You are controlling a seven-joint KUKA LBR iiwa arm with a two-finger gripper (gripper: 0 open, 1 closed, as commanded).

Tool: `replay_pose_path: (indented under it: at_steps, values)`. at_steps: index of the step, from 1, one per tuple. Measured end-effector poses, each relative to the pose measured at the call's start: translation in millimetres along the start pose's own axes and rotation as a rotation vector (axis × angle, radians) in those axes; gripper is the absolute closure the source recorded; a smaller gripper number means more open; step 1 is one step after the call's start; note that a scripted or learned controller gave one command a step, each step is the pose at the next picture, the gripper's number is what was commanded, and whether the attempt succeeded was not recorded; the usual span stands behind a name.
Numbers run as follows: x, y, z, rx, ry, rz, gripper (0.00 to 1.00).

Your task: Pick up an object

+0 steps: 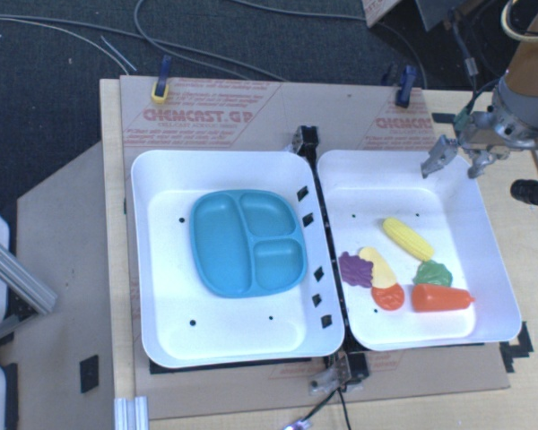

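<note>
Pincer (455, 163) hangs open and empty over the right white plastic bin's (493, 240) far edge; below it, well apart, lies the long yellow toy corn cob (407, 237).

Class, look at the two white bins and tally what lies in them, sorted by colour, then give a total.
Blue: 1, the divided plate in the left bin
Yellow: 1, the toy corn cob
Purple: 1, the toy grapes
Orange: 1, the toy carrot
Green: 1, the leafy toy vegetable
Cream and red: 1, the toy piece
Total: 6
</note>
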State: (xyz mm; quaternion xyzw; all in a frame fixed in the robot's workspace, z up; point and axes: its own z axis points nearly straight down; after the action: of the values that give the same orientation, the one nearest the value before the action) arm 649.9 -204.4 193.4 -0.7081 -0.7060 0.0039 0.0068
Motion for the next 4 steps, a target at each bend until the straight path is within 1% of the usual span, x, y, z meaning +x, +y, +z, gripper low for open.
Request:
replay_pose_path:
  at_steps: [1, 2, 3, 4]
  values:
    - [1, 3, -10, -0.015, -0.004, -0.004, 0.00]
    - [5, 9, 34, -0.011, -0.003, -0.005, 0.00]
    - [2, 10, 97, -0.010, -0.002, -0.004, 0.00]
    - [3, 11, 108, -0.013, -0.004, -0.005, 0.00]
